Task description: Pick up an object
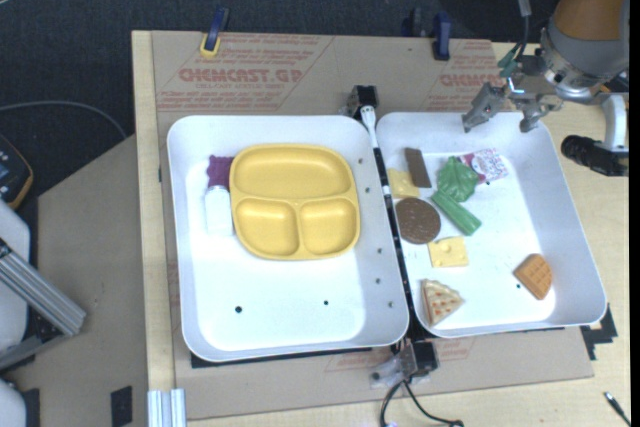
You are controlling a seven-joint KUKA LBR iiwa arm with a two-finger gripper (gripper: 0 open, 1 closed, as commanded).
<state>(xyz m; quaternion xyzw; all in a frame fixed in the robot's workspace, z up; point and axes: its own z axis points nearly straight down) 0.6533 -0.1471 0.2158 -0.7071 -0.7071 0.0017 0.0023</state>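
The gripper [506, 111] hangs over the far edge of the right bin [570, 215], fingers spread wide, gripping nothing. Nearer, just left of it, lies the green toy [457, 192], beside a brown round cookie [417, 220].

Small food toys [440, 220], some perhaps cheese, lie scattered in the right bin [570, 205].

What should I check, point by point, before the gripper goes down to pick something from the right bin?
1. Gripper fingers spread, nothing between them: ok.
2. Gripper above a target: not ok, it hangs over the right bin's far rim.
3. Nearest items, green toy and pink-white packet, uncovered: ok.
4. Green toy free of neighbours: not ok, it touches the packet.
5. Orange cracker isolated: ok.
6. Grasp height: cannot tell.
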